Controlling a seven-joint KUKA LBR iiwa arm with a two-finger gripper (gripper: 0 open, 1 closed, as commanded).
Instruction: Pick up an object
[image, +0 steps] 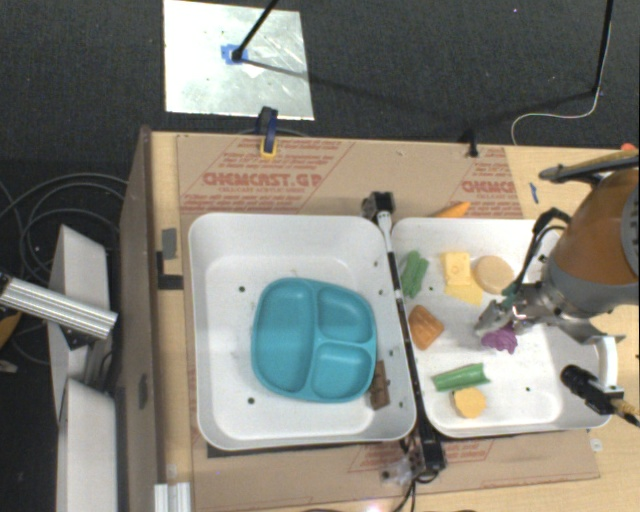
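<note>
Reaching in from the right, the grey, orange-banded arm (600, 250) bends down into the right bin (540, 415), its gripper (503, 318) low over a purple object (500, 340) near the bin's middle, though whether anything is gripped I cannot tell.

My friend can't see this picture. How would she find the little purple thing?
Look in the right-hand white bin, near the grey gripper. The small purple lumpy toy sits just below its tip, and it is the sole purple piece among green, yellow and orange ones.
</note>
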